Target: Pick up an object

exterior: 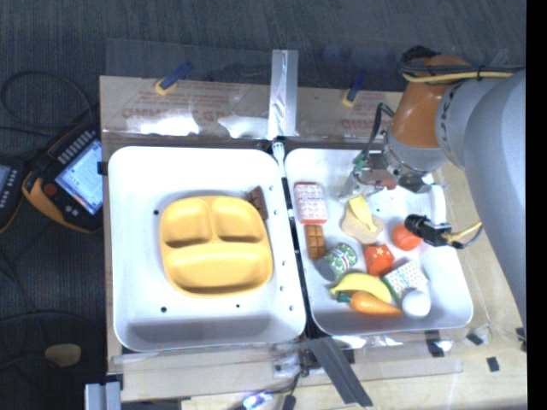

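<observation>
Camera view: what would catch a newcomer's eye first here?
The big yellow divided tray lying in the left bin stands out most. Next, the right bin holds a bright heap of toy food, with a banana and carrot at its near side. The grey arm reaches in over that bin's far corner.

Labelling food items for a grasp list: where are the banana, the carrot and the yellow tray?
banana [362, 284], camera view, middle of its curve.
carrot [374, 304], camera view, mid-body.
yellow tray [215, 273], camera view, front compartment.

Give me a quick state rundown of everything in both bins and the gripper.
Yellow tray: flat in left bin, compartments up.
Gripper: low over right bin's far end; holds nothing visible.
Banana: lying against carrot.
Green can: on its side.
Red-white packet: lying flat.
</observation>
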Robot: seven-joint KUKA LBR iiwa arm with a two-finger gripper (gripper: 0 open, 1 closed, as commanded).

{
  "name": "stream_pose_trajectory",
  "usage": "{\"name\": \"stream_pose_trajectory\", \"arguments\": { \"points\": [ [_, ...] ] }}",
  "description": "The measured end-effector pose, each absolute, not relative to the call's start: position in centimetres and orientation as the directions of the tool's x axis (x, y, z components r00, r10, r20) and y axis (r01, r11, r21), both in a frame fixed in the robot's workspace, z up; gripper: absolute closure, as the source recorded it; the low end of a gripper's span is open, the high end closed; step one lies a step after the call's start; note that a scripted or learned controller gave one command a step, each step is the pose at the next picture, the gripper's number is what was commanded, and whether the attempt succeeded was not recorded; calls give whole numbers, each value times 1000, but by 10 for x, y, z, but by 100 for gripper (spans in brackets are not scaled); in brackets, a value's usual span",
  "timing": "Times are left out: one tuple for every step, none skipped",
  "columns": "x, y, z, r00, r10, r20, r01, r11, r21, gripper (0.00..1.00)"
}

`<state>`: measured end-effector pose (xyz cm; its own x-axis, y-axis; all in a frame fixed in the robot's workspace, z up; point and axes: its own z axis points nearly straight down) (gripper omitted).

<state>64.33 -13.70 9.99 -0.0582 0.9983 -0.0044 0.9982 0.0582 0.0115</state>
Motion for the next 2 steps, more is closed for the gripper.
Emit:
{"name": "stream_pose_trajectory", "arguments": {
  "points": [
    [667,-66,184,-85,996,-1,996,85,-1,100],
    [668,-67,204,-117,993,-5,993,117,-2,100]
  ]
}}
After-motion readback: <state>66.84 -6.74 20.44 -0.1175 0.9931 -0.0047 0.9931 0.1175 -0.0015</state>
